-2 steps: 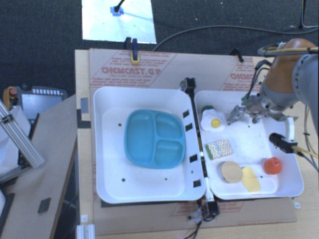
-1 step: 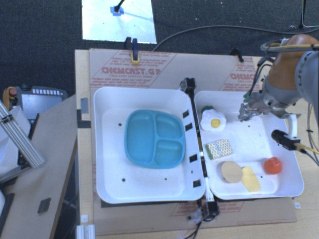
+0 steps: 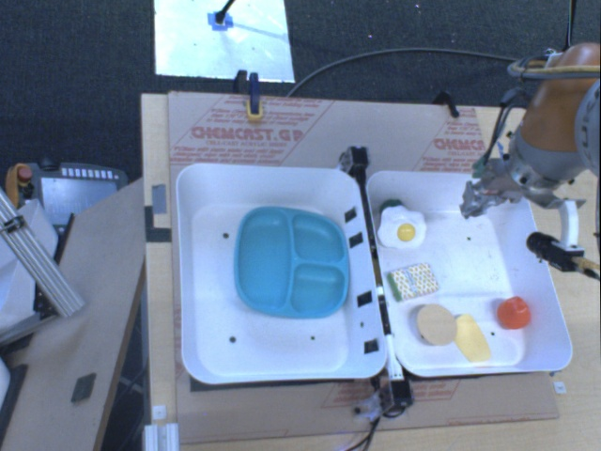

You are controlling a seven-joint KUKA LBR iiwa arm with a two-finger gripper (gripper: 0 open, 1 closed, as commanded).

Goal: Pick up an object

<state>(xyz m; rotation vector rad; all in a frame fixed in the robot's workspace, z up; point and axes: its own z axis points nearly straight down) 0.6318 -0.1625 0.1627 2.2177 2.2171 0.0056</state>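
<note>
**Operator:** Dark carpet surrounds my bench; on it sit two white bins. From the overhead camera I see a blue divided plate (image 3: 289,272) in the left bin (image 3: 202,346), and the small items in the right bin (image 3: 554,350).

**Colleague:** Where is your gripper?

**Operator:** My gripper (image 3: 476,198) hangs over the far right part of the right bin, above bare floor. Nothing sits between its fingers. Whether they stand wide or narrow I cannot tell from this angle.

**Colleague:** What's nearest?

**Operator:** I'd judge the fried egg toy (image 3: 403,228), lying to the gripper's left and slightly nearer the camera. It is roundish, so it has no long axis to line up with. The patterned block (image 3: 413,281), tan disc (image 3: 436,324), yellow piece (image 3: 472,337) and red piece (image 3: 514,313) lie farther off, toward the bin's near edge.

**Colleague:** So the move?

**Operator:** Probably a short shift leftward, then down.
</note>
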